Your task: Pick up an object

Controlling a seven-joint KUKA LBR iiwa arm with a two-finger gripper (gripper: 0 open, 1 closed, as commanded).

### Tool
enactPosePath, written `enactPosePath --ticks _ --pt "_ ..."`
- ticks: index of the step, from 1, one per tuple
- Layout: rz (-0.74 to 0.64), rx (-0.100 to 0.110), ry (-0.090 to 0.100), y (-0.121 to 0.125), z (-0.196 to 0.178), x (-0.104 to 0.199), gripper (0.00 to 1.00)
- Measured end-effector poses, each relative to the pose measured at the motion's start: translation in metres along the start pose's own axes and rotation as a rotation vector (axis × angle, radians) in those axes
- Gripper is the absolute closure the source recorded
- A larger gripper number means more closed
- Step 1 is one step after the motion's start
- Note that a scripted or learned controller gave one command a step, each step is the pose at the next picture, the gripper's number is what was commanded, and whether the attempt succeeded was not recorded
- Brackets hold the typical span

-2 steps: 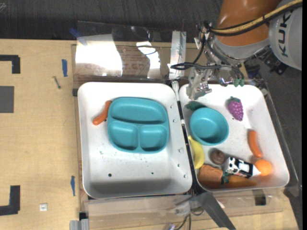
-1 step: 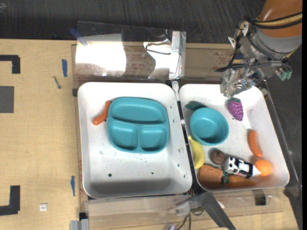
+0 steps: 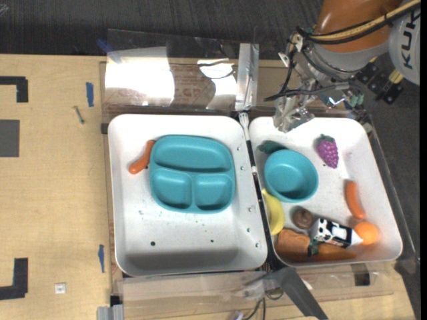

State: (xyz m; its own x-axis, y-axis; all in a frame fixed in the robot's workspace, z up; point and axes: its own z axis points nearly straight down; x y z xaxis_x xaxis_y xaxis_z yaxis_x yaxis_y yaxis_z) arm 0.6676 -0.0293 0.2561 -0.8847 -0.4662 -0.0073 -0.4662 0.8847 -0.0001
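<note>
I see the metal two-finger gripper [image 3: 291, 120] above the right white bin's [image 3: 380, 179] far rim; its opening I cannot tell. Teal round bowl [image 3: 291, 175] sits just below.

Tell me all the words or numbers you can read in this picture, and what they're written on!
"KU": white letters on the robot arm, cut off by the picture's edge.
The black-and-white carton in the right bin: its markings are too small and blurred to read.
Nothing else carries readable words or numbers.
</note>
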Motion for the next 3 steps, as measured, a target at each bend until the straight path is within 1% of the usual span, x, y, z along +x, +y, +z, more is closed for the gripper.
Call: enactPosePath --ticks 1,2,3 --pt "-0.023 0.002 -0.005 0.049 -0.005 -0.027 1.0" --pt "-0.057 -0.004 0.006 0.081 0.073 -0.041 1.0" --pt "-0.059 0.007 -0.01 0.06 -0.025 -0.034 1.0"
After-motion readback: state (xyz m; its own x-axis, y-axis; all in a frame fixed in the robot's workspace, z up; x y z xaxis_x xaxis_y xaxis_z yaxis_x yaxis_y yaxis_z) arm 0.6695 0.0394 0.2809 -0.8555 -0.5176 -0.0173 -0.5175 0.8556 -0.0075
